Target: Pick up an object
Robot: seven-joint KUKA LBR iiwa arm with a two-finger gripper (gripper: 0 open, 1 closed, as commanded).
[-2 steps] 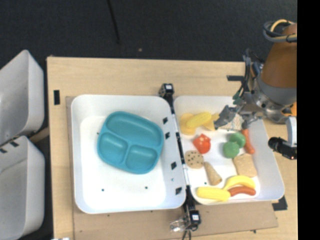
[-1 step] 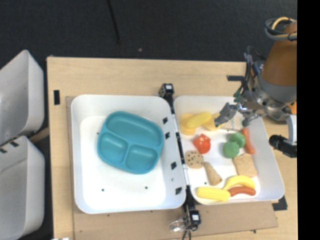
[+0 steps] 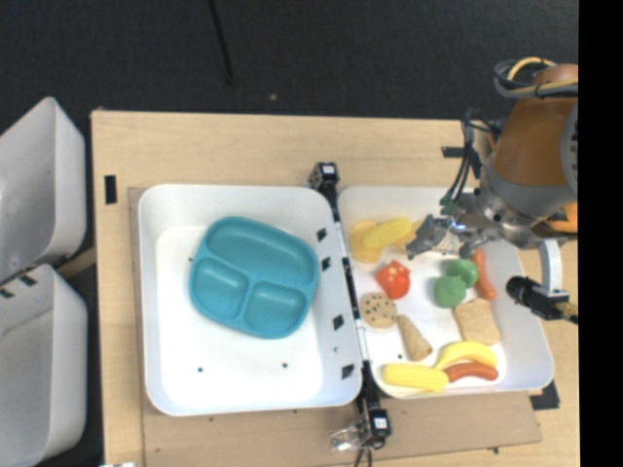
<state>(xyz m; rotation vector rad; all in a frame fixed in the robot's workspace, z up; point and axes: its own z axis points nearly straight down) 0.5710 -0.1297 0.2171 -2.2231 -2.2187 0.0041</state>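
Even, soft light from overhead on the worktop [image 3: 234, 149], no hard shadows. The white bins [image 3: 165, 358] come up bright, close to washed out along their rims, with a mild sheen on the blue tray [image 3: 255, 275]. Dark floor beyond the worktop's far edge swallows detail. Picture is soft overall, small things grainy and slightly blurred.

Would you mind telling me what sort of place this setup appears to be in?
Most likely a robotics lab bench for pick-and-place trials: two white bins sit side by side on a wooden board, one holding a blue divided plate and the other toy food such as a tomato, with a robot arm over them.
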